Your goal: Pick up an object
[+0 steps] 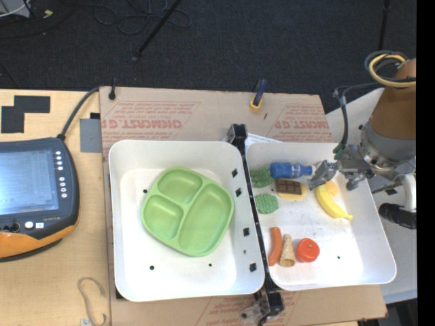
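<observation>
The right bin (380, 263) holds several toy foods. A yellow banana (332, 202) lies near its right side. A blue bottle (290, 170) rests along the back, with a brown chocolate bar (289, 189) just in front of it. Two green pieces (264, 191) sit by the left wall. A carrot (274, 245), an ice cream cone (287, 250) and a red tomato (308, 250) lie at the front. My gripper (338, 172) hangs over the bin's back right, just above the banana's upper end, with nothing visibly between its fingers.
The left bin (129, 270) holds a green divided plate (188, 210). A tablet-like pendant (34, 185) lies on the bench at far left. Black clips join the bins along the central divider (246, 209). Cables trail across the dark floor behind.
</observation>
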Controlling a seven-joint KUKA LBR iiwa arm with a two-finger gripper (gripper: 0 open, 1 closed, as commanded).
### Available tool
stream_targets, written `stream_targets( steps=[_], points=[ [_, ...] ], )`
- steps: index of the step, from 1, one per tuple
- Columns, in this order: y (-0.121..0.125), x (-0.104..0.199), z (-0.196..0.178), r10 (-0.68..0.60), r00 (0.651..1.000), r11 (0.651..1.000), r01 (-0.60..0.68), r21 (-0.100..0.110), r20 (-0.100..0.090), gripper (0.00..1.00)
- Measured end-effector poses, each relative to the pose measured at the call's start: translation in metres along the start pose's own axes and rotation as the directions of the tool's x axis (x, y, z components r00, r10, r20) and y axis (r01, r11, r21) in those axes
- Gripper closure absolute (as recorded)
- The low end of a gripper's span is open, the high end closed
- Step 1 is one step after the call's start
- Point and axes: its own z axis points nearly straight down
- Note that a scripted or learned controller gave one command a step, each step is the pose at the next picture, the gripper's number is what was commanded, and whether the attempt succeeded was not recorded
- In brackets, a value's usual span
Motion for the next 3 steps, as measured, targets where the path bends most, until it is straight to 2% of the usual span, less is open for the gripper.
stream_targets(
  steps=[1, 3],
  points=[
    [0.003, 0.000, -0.008, -0.002, 1.000, 1.000, 0.002, -0.013, 0.002, 0.00],
    [0.006, 0.010, 0.110, -0.003, 1.000, 1.000, 0.003, -0.008, 0.001, 0.00]
  ],
)
